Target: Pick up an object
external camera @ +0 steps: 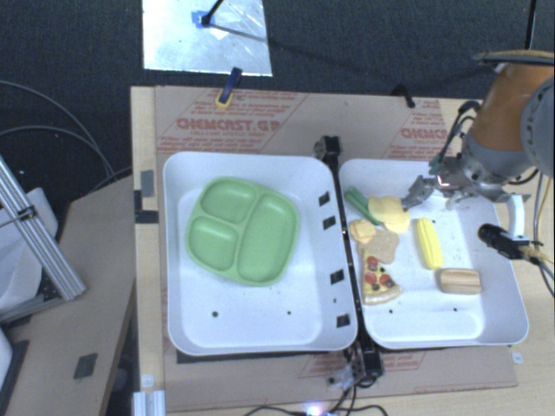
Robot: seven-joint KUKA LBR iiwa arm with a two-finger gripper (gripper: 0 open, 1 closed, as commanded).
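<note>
1. Location: the right bin (486, 328) holds a cluster of toy foods. The hand (419, 191) hangs over its upper part, just beside the pale yellow piece (388, 212), which sits near the bin's left wall with a green piece (356, 203) touching its left side.
2. Hand state: the view is too coarse here to tell whether the fingers stand apart or together; nothing can be seen between them.
3. Other candidates: a corn cob (427, 243) lies at the bin's middle, a bread roll (458, 280) below and right of it, a pizza slice (378, 282) and a tan piece (380, 246) to the left.
4. Orientation: the corn cob's long axis runs roughly up-down in the view. The bread roll's runs left-right. The pizza slice points its narrow tip upward.
5. Handling: these appear to be light, stiff plastic with smooth, likely slippery skins. Grip across the short axis at mid-length.
6. Crowding: the yellow piece has neighbours touching it; the corn cob stands apart and offers clearer finger access.
7. The left bin (182, 319) carries a green divided plate (243, 230).
</note>
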